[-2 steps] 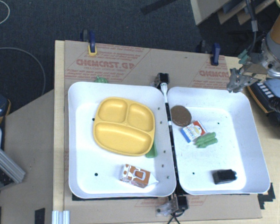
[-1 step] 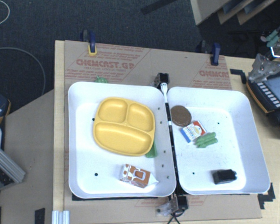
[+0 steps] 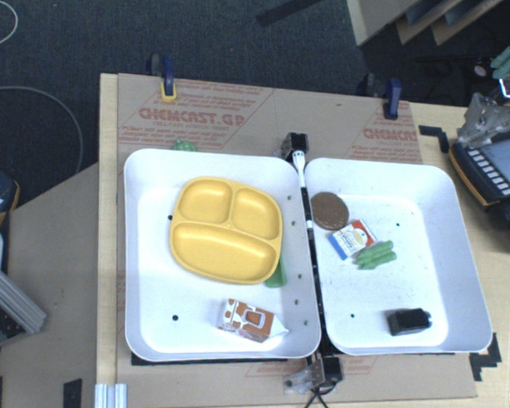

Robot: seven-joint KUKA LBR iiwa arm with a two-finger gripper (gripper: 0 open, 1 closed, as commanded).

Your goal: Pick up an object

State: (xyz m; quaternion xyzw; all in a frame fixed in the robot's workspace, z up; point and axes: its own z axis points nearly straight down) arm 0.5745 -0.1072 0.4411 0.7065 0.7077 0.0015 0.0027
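Observation:
The left bin point(image 3: 144, 261) holds a yellow divided plate point(image 3: 227, 229) with a green item point(image 3: 276, 275) poking out under its right edge, and a small brown-and-white packet point(image 3: 248, 320) near the front. In the right bin point(image 3: 459, 246) lie a brown round disc point(image 3: 329, 210), a small red, white and blue card point(image 3: 351, 239), a green pod-like toy point(image 3: 375, 254) and a black block point(image 3: 409, 320).
Both bins sit on a cardboard-covered board point(image 3: 243, 112) held by blue clamps point(image 3: 167, 74) at the back. A small green bit point(image 3: 184, 145) lies behind the left bin. Equipment point(image 3: 494, 162) crowds the far right; a cable point(image 3: 316, 401) hangs at the front.

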